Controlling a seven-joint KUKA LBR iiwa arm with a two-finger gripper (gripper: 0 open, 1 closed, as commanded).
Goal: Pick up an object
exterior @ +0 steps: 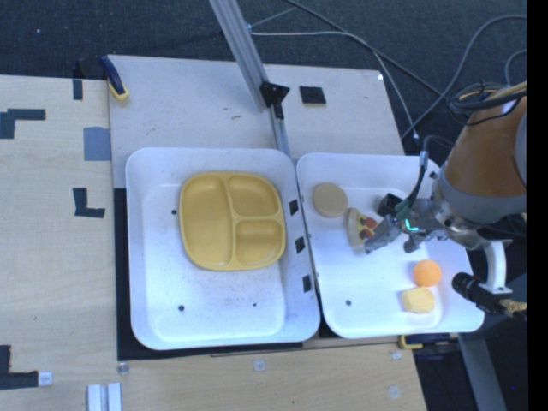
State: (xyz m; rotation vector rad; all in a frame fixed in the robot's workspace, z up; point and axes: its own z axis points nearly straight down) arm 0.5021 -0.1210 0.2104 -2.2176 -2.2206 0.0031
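Claw: the claw [383,239] is low in the right bin [342,315], beside a small multicoloured object [358,226]; grip state unclear.
Nearby: tan disc [329,199] just beyond; orange ball [426,273] and yellow piece [418,300] behind.
Advice: probably centre over the object before closing.
Farther: yellow divided plate [231,220] in the left bin [154,315].
Writing: none legible.

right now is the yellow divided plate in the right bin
No, the yellow divided plate lies in the left bin, beside the right bin.
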